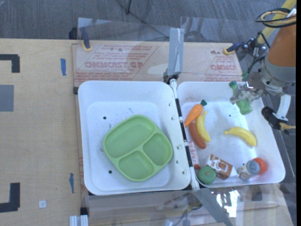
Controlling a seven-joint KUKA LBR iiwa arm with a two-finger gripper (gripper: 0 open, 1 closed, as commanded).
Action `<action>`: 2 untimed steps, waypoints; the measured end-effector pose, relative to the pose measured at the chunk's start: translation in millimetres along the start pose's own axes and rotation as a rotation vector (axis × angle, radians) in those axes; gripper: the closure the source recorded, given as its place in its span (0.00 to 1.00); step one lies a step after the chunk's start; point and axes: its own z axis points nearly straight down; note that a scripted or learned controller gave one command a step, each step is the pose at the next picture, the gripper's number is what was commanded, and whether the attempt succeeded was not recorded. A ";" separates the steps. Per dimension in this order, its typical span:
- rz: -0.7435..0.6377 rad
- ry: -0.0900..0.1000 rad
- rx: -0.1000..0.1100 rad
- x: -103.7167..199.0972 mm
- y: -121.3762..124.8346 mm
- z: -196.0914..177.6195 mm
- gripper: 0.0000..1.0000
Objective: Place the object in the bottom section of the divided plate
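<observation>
The gripper (243,97) hangs over the upper right corner of the right bin (277,173), and a small green object (245,106) sits right at its fingertips; whether the jaws are clamped on it, or how wide they stand, cannot be told from this slant. It looks like a stubby green piece, pale and rounded. Just below the jaws lies a yellow banana (242,135), its long axis running left to right. Further left of the jaws lie a carrot (194,113) and a second banana (202,128). Well to the left, in the left bin (89,98), rests the divided plate (138,147), light green; its bottom section (135,165) lies down and left of the jaws.
</observation>
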 end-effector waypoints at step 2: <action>-0.503 0.005 0.002 134.6 -113.1 -27.4 1.00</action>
